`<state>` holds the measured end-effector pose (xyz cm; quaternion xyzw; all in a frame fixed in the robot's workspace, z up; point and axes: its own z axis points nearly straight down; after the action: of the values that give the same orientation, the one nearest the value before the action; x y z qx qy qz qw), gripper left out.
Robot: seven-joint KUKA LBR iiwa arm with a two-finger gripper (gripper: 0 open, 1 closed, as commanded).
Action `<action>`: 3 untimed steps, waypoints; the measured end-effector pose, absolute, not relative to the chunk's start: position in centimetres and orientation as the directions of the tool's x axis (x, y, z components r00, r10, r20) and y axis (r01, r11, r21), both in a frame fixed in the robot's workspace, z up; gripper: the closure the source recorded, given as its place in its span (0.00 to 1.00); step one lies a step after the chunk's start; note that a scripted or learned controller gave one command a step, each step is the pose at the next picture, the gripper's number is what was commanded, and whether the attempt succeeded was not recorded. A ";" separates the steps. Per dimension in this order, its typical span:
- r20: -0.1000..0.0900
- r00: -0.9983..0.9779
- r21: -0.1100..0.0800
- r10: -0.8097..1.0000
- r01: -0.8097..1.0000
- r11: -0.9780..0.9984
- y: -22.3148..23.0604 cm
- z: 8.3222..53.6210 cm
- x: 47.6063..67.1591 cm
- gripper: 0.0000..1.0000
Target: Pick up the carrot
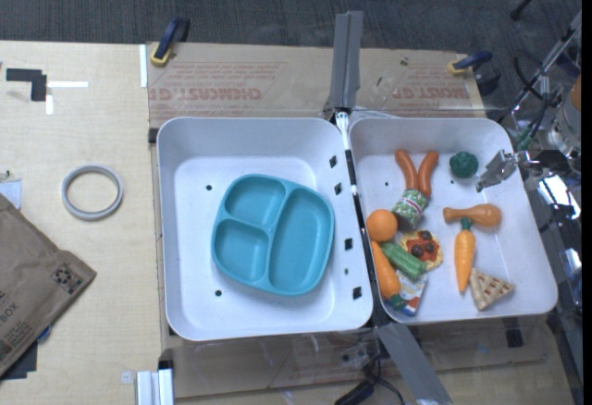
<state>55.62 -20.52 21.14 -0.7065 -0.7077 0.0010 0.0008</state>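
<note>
The carrot (463, 257) is orange with a small green top. It lies lengthwise in the right bin (527, 237), near the front right, with its tip toward the front. My gripper (496, 172) hangs over the right bin's far right side, above and right of the carrot and apart from it, with nothing visibly in it. A second orange carrot-like piece (385, 272) lies at the bin's front left, partly under a green vegetable (402, 258).
The right bin also holds a drumstick (474, 215) just behind the carrot, a waffle wedge (488, 288) beside its tip, broccoli (463, 164), two sausages (416, 170), a small can (410, 205) and an orange (381, 225). A blue divided plate (274, 234) lies in the left bin (185, 209).
</note>
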 end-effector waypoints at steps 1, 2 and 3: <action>0.011 0.067 0.007 0.998 0.998 -0.067 -21.3 9.7 55.8 0.00; 0.000 0.102 -0.001 0.995 0.995 -0.102 -19.3 9.2 51.6 0.00; 0.001 0.103 -0.002 0.995 0.995 -0.103 -19.4 10.0 51.6 1.00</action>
<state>51.57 -19.35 10.04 -0.7428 -0.6695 0.0004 0.0009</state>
